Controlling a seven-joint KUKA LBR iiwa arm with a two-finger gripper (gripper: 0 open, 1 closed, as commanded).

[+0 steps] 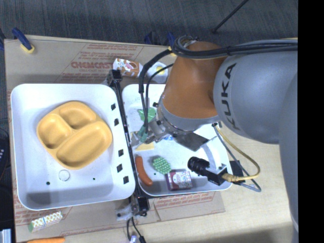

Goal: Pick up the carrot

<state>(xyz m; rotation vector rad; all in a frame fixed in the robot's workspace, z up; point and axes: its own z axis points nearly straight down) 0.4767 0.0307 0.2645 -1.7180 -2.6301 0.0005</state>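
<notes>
One slim orange carrot is seen at seven o'clock in the right of two shallow white bins; one yellow divided plastic tray occupies the left bin. A wooden bench is beneath. The gripper state cannot be told.

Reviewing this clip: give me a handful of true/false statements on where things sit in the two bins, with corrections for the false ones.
1. The yellow divided plate lies in the left bin. True.
2. The carrot lies in the left bin beside the plate. False: it lies in the right bin, near that bin's left wall.
3. A green dotted item lies just right of the carrot. True.
4. The arm hangs over the left bin. False: it hangs over the right bin.
5. A dark red packet lies near the right bin's front edge. True.
</notes>
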